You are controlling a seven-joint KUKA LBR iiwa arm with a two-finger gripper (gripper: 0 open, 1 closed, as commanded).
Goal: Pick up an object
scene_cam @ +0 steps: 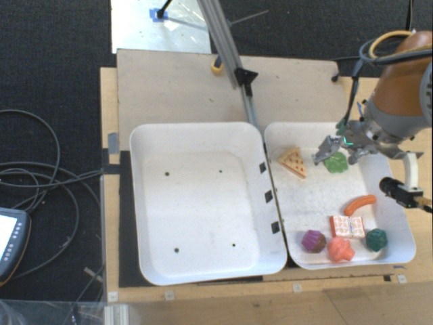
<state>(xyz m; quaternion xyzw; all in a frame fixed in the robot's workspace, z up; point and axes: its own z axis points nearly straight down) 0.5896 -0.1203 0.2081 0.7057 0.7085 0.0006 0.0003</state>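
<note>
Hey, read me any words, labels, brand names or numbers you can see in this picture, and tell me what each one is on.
No text can be read.
Small pink and white box in the right bin: printed pattern, too blurred to read.
Tablet screen at the left edge: lit, nothing legible.

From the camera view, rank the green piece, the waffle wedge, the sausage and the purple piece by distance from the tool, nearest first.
1. Green piece: right at the tool, upper part of the right bin.
2. Waffle wedge: to the tool's left.
3. Sausage: below it, mid bin.
4. Purple piece: near the bin's bottom edge.
</note>
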